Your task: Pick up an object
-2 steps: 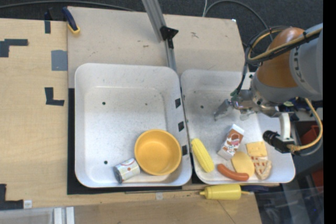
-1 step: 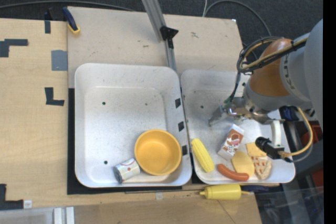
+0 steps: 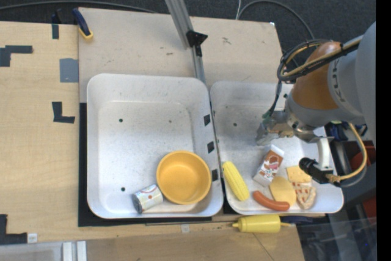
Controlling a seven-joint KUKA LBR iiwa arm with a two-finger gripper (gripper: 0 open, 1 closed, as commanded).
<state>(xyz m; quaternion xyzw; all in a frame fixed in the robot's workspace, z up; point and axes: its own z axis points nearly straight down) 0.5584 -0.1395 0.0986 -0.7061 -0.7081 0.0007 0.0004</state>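
Gripper [image 3: 266, 131] at right of frame, just above the carton [image 3: 269, 167]; can't tell its state; you'll find the carton light, stiff; take its flat sides.

A grey metal pole [image 3: 177, 6] slants over the tabletop [image 3: 36, 131] behind the bins; a yellow-tipped clamp [image 3: 82, 24] lies left of the pole.

Bowl [image 3: 182, 176] and can [image 3: 147, 198] in the left bin [image 3: 110, 95]; corn [image 3: 235, 180], carton [image 3: 269, 167], sausage [image 3: 270, 200] in the right bin [image 3: 235, 101].
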